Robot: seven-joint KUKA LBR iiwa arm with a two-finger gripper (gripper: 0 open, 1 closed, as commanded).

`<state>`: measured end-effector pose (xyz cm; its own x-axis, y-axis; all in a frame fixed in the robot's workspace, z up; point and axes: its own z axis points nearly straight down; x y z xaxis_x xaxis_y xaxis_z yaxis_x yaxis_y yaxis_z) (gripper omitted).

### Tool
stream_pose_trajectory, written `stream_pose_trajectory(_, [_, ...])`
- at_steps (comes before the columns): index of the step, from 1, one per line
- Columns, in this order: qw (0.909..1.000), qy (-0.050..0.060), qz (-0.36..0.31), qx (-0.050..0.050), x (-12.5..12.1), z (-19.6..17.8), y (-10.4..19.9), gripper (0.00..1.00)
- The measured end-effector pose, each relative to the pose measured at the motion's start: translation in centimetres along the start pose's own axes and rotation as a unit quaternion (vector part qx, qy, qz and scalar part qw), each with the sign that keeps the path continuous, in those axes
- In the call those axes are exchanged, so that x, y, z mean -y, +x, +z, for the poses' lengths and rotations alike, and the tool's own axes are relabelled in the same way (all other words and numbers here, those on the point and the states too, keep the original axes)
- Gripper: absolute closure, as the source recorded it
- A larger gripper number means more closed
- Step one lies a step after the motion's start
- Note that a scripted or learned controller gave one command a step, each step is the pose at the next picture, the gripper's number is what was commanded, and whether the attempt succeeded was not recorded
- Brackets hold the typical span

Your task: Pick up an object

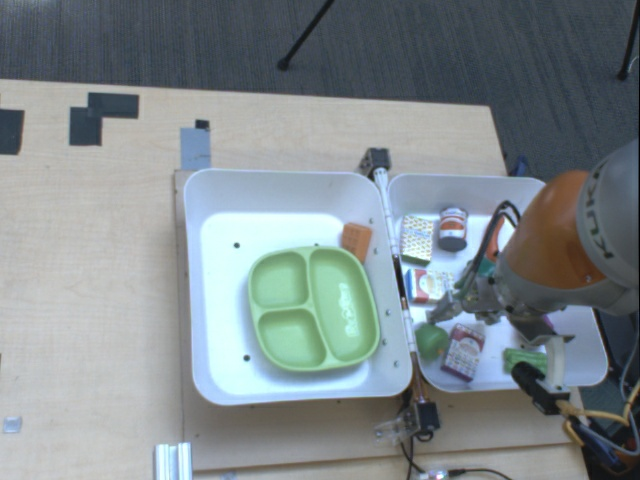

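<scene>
A small red-and-white packet (463, 352) lies in the right bin (590, 363), beside a green round thing (432, 341), just under the gripper (470, 298). I cannot tell how its fingers stand. A green divided plate (313, 309) sits in the left bin (215, 268).

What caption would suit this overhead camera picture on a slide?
Grey-and-orange robot arm reaching into the right white bin of small packaged items, beside the left white bin holding a green divided plate.
</scene>
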<state>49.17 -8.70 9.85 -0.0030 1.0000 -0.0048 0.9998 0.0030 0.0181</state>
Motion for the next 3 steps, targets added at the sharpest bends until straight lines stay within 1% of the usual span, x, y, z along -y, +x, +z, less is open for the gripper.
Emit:
stream_pose_trajectory(1, [1.0,0.005,0.001,-0.001,0.3,1.1,0.4,0.0])
stream_pose_trajectory(2, [1.0,0.001,0.001,-0.001,0.1,0.0,0.4,1.0])
stream_pose_trajectory(3, [1.0,0.002,0.0,-0.001,0.1,0.0,0.4,0.0])
